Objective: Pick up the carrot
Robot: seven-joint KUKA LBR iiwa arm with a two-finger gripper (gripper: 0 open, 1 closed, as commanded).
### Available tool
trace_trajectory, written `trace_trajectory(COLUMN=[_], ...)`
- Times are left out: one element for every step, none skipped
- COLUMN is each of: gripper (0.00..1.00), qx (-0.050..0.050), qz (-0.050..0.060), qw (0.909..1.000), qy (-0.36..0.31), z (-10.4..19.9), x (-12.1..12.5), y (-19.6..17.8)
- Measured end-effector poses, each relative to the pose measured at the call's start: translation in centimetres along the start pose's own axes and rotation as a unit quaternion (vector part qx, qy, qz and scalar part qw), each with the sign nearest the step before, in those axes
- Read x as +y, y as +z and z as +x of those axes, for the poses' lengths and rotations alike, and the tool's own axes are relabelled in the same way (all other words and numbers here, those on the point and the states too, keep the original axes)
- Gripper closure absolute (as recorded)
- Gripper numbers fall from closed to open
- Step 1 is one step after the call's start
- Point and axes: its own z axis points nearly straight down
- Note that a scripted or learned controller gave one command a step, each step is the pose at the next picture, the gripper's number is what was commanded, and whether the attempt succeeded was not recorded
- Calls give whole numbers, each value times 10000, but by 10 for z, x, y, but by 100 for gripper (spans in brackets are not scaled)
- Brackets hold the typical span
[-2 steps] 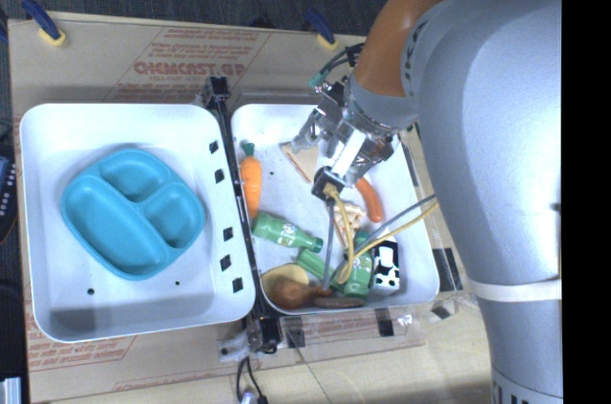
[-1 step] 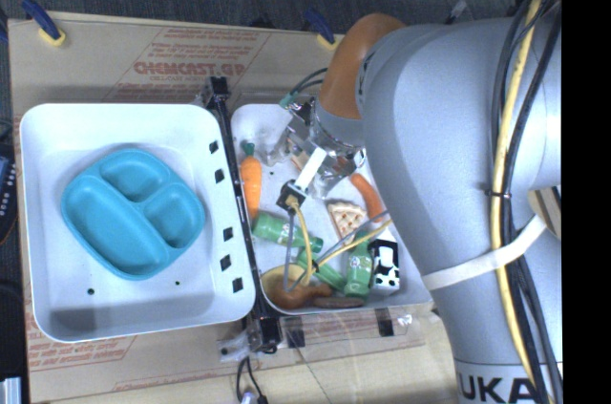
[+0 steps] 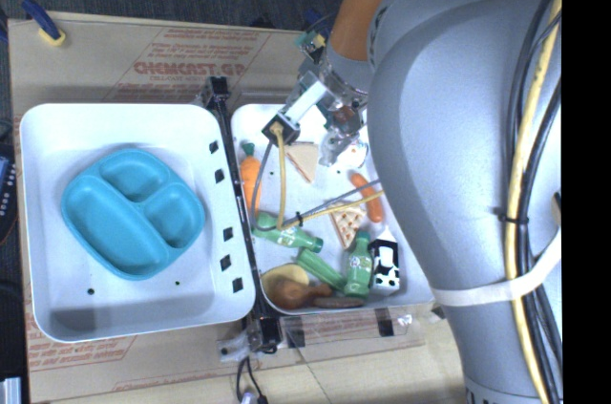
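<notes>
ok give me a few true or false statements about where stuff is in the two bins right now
1. The carrot lies in the right bin, near its left wall. True.
2. The blue tray sits in the right bin. False: it sits in the left bin.
3. The gripper hangs over the right bin. True.
4. The carrot is between the gripper's fingers. False: it lies in the bin, apart from the gripper.
5. The cow toy is in the left bin. False: it is in the right bin.

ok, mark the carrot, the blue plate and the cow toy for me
carrot (image 3: 249,180): camera view, middle of its orange body.
blue plate (image 3: 105,230): camera view, bare floor of its large compartment.
cow toy (image 3: 385,265): camera view, its black-and-white side.
</notes>
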Motion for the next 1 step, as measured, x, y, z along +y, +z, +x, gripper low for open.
trace_trajectory(gripper=[0], qx=[-40], qz=[49], qw=[9939], qy=[1100], z=[-22], x=[26], y=[29])
